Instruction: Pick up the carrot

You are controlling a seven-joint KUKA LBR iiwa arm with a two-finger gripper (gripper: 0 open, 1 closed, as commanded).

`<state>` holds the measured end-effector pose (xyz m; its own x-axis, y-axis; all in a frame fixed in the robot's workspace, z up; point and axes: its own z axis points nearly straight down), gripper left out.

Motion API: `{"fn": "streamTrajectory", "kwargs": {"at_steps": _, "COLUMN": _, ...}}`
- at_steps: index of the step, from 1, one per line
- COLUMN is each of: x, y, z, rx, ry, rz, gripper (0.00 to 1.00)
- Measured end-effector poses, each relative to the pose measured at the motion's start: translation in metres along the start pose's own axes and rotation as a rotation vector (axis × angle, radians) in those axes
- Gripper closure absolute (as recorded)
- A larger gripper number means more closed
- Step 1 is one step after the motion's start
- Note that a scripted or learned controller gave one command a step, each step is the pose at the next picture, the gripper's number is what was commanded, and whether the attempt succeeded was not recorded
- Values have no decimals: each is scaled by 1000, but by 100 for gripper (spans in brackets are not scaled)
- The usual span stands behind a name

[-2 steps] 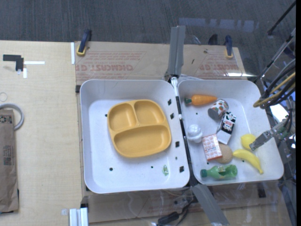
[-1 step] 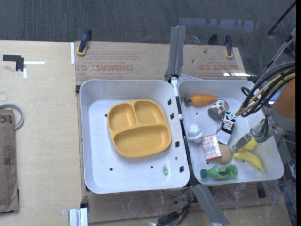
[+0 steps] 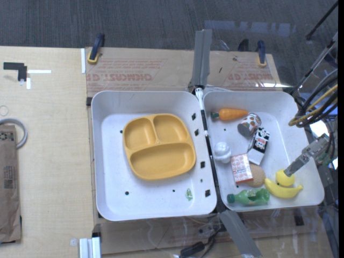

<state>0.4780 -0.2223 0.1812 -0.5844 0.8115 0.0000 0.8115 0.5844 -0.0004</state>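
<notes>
The carrot (image 3: 232,113) is orange with a green tip and lies on its side at the far left of the right bin (image 3: 285,104), close to the divider. My gripper (image 3: 293,170) comes in low from the right edge, at the bin's near right corner. Its tip is just above a yellow banana (image 3: 283,187), far from the carrot. Nothing shows in its grasp.
Between the carrot and my gripper lie a small tin (image 3: 248,125), a black-and-white carton (image 3: 260,142), a white lump (image 3: 221,150), a red-and-white box (image 3: 241,168), a brown ball (image 3: 258,175) and a green bottle (image 3: 248,197). A yellow divided plate (image 3: 159,145) lies in the left bin (image 3: 107,155).
</notes>
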Motion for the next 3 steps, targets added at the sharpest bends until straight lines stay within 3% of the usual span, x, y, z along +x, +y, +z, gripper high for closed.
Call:
{"fn": "streamTrajectory", "kwargs": {"at_steps": 1, "x": -26, "y": 37, "z": 89, "rx": -1, "ry": -2, "rz": -98, "gripper": 0}}
{"fn": "streamTrajectory", "kwargs": {"at_steps": 2, "x": -2, "y": 2, "z": -36, "rx": -1, "ry": -3, "rz": -154, "gripper": 0}}
{"fn": "streamTrajectory", "kwargs": {"at_steps": 3, "x": 0, "y": 0, "z": 39, "rx": 0, "ry": -1, "rz": -248, "gripper": 0}}
